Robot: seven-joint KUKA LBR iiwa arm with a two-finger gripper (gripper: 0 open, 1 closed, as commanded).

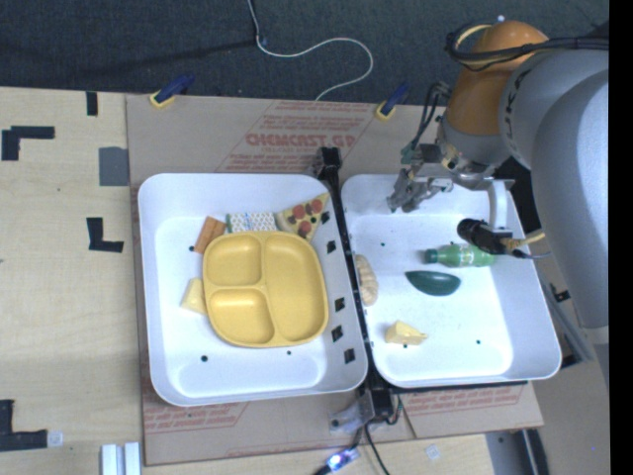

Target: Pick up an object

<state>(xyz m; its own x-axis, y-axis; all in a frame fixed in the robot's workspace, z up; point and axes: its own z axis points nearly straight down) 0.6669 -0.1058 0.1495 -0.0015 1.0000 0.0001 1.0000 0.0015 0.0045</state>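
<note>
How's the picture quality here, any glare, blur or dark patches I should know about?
Camera view: lighting is even and soft, with faint shadows under the yellow divided plate and green bottle; the white bins look bright but not blown out; the image is slightly soft overall, so the gripper fingers lack fine detail; the dark floor at the top is dim.

Arm (pixel 569 166): broad rounded links in pale grey, smooth casing. Orange band (pixel 490 77) above the wrist, glossy and domed, ringed by thin black cables. Wrist section: grey metal fittings with dark wiring and small fasteners. Gripper (pixel 404 198): slim grey metal. Black cylindrical attachment (pixel 477 234) mounted on a white bracket beside the wrist.
</note>
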